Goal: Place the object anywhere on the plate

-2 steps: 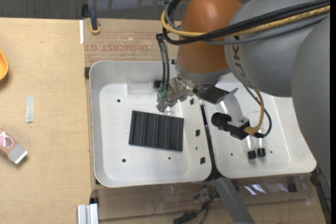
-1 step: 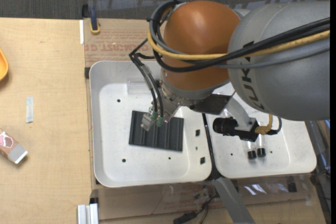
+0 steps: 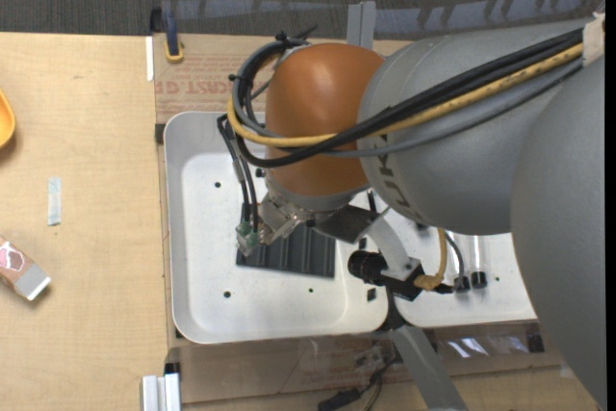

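Observation:
My grey arm with its orange band [image 3: 322,115] reaches in from the right and hangs over the left white bin [image 3: 197,207]. Below the band, the gripper [image 3: 287,247] shows as a dark ribbed block low over the bin floor, near the bin's middle. A small green part [image 3: 247,234] sticks out at its left side. The arm hides whatever lies directly under the gripper and most of the bin's right half.
The right bin [image 3: 481,298] is mostly covered by the arm. On the wooden bench to the left lie an orange thing [image 3: 5,120] at the edge, a small grey strip [image 3: 54,202] and a red and white packet [image 3: 19,270].

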`<state>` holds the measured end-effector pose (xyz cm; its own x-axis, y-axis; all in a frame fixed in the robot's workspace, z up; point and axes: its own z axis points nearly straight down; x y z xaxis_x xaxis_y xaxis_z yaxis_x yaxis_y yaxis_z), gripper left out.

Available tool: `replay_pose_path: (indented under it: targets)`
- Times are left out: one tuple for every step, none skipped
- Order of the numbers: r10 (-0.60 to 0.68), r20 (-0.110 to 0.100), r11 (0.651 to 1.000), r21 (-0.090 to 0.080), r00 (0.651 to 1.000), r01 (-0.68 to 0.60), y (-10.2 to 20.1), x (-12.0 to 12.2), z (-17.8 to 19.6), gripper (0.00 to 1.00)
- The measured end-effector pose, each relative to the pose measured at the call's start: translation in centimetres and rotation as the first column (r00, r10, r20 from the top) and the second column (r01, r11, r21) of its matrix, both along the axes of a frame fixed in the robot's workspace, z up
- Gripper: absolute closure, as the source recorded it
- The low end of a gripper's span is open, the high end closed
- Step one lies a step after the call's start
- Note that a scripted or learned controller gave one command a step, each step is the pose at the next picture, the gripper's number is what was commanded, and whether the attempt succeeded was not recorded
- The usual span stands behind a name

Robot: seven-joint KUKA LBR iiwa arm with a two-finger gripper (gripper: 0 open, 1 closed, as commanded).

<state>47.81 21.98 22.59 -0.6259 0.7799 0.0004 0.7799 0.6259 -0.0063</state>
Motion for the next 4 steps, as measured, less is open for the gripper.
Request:
replay_pose_path:
  targets:
    - [-0.343, 0.001, 0.939, -0.002, 0.939, 0.343, -3.8, 3.6, -3.1, 1.00]
    - [0.090, 0.004, 0.996, 0.001, 0.996, -0.090, -4.9, 8.8, 3.7, 1.00]
    - [-0.168, 0.001, 0.986, -0.001, 0.986, 0.168, -2.6, 3.0, 1.5, 1.00]
    - [-0.335, 0.003, 0.942, -0.002, 0.942, 0.335, -0.9, 8.7, -1.1, 1.00]
